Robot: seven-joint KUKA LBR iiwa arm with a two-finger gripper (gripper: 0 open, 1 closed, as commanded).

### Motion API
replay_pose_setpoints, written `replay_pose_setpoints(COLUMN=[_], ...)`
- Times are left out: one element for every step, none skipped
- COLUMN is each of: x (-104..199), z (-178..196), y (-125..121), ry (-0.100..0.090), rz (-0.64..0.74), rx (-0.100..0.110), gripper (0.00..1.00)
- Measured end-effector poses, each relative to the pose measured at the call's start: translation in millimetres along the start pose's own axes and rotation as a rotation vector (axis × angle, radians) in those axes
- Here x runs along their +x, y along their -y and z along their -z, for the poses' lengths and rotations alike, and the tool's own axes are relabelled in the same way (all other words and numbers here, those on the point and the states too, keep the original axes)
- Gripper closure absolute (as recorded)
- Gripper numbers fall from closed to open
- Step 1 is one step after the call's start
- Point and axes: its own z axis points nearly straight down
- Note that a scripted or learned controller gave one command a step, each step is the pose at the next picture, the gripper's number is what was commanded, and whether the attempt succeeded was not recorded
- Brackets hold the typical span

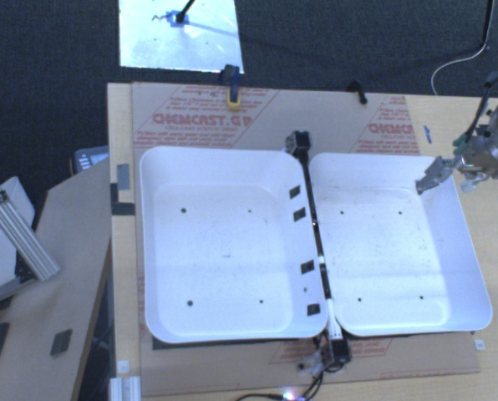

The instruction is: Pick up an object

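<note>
Reaching in from the right, my gripper point(437, 176) hangs over the right bin point(462, 303). I cannot tell its state

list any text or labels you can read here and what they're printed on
"CHEMCAST GP" in red on the brown protective sheet under the bins, left of centre at the far edge.
The same red logo repeats on the sheet's far right, partly cut off by the right bin.
Fainter red print beside both logos is too blurred to read.
Nothing readable on the left bin or the end effector.
</note>
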Motion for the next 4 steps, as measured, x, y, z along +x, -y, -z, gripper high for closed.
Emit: replay_pose_setpoints(x=[-0.1,50.4,70.7,34.3], z=[11.6,160.8,292.3,214.3], y=[-1.1,-7.3,-26.3,-65.1], ry=[0.001,0.003,0.003,0.000], rz=[0.004,0.007,0.005,-0.003], rx=[-0.004,-0.018,-0.017,0.006], gripper=[1.00,1.00,1.00,1.00])
